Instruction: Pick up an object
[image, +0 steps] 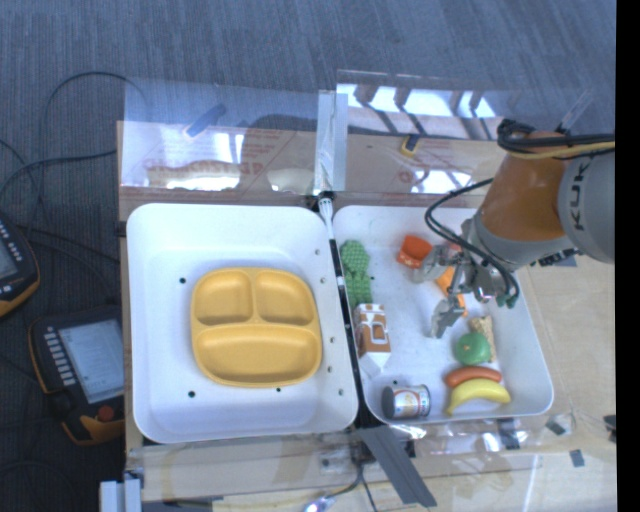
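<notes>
Nearest the lens, at the right bin's (535, 395) front edge: a small silver tin can (408, 402) on its side, beside it a yellow plastic banana (478, 396) touching a red sausage-shaped toy (472, 376). Green round toy fruit (473, 348) just behind. Brown-and-white carton (372, 330) and knobbly green toy vegetable (354, 262) lie along the divider. Orange block (413, 250) sits further back. Two-finger gripper (452, 305) hangs over mid-bin, above the green fruit; fingers (blurred against clutter) cannot be judged spread or closed. Left bin (150, 330) holds a yellow three-compartment plastic tray (257, 326).
</notes>
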